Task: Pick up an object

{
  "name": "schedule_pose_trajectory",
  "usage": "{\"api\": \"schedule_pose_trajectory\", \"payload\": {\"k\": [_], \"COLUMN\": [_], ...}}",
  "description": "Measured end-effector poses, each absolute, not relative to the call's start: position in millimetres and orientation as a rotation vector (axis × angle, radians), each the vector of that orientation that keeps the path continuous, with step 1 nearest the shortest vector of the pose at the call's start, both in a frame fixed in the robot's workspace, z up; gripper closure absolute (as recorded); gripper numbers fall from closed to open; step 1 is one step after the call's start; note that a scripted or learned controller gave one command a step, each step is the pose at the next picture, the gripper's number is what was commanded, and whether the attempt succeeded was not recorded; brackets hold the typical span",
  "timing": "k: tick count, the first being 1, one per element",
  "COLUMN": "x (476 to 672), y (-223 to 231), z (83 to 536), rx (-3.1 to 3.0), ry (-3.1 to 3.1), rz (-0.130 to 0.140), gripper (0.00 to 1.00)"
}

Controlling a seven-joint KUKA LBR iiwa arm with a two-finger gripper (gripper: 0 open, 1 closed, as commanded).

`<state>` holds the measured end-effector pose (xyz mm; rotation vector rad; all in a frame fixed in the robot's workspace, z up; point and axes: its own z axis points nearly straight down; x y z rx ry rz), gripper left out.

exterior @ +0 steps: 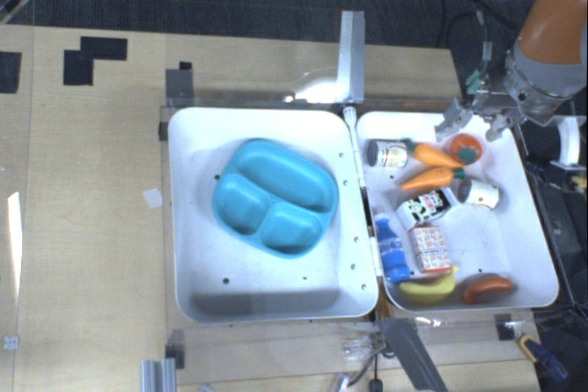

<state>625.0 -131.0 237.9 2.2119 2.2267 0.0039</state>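
My gripper [476,126] hangs over the far side of the right bin [537,243], fingers spread open with nothing between them. Just below it lies a round red and green fruit [466,148]. Two orange carrots [432,157] lie left of the fruit, beside a small dark can [390,153]. Nearer the front are a black-and-white bottle [424,207], a small white piece [482,193], a blue bottle [392,249], a red-patterned packet [430,245], a banana [429,288] and a reddish-brown item [487,287].
The left bin [197,151] holds a blue divided plate [274,197]. A metal post [352,60] stands behind the divider between the bins. Cables run across the dark floor at the back right.
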Motion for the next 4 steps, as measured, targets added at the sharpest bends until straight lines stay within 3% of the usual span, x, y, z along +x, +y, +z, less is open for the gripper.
{"api": "schedule_pose_trajectory", "payload": {"k": [1, 2, 3, 4], "x": [655.9, 657.9, 654.3, 641.2], "y": [-103.4, -102.1, -10.3, -23.6], "z": [105.0, 117.0, 204.3, 277.5], "rx": [2.185, 2.179, 2.171, 2.159], "ry": [2.253, 2.252, 2.265, 2.275], "rz": [0.004, 0.011, 0.009, 0.008], "gripper": [0.0, 1.0, 1.0, 1.0]}}
